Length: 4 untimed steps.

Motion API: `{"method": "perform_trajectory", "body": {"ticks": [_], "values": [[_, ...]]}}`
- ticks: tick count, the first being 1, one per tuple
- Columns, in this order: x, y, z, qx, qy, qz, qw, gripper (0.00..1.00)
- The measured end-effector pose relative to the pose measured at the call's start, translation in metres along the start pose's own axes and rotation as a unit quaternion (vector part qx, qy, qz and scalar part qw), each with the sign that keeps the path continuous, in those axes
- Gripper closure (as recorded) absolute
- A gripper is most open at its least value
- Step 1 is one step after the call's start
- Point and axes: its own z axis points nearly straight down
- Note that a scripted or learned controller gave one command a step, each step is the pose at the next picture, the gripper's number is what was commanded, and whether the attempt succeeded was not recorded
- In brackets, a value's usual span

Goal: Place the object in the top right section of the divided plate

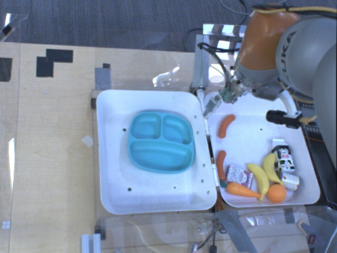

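The gripper (210,106) is hanging over the 2 bins' shared edge, its state indiscernible, beside the blue divided plate (161,142).

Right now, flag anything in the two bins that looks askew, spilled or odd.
Nothing stands out. The blue divided plate sits flat with no food on it, and the toy food is loosely heaped in the right bin.

A robotics lab: a wooden bench (47,141) with black markers (52,61) upper left, loose cables (237,1) and grey carpet (105,15) above.
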Motion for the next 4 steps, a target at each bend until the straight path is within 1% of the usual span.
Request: {"method": "perform_trajectory", "body": {"ticks": [1, 2, 3, 4], "values": [[0.0, 0.002, -0.008, 0.0, 0.0, -0.001, 1.0, 1.0], [0.056, 0.021, 0.001, 0.001, 0.001, -0.049, 0.9988, 1.0], [0.055, 0.021, 0.001, 0.001, 0.001, -0.049, 0.9988, 0.0], [0.056, 0.022, -0.007, 0.001, 0.001, -0.049, 0.9988, 1.0]]}}
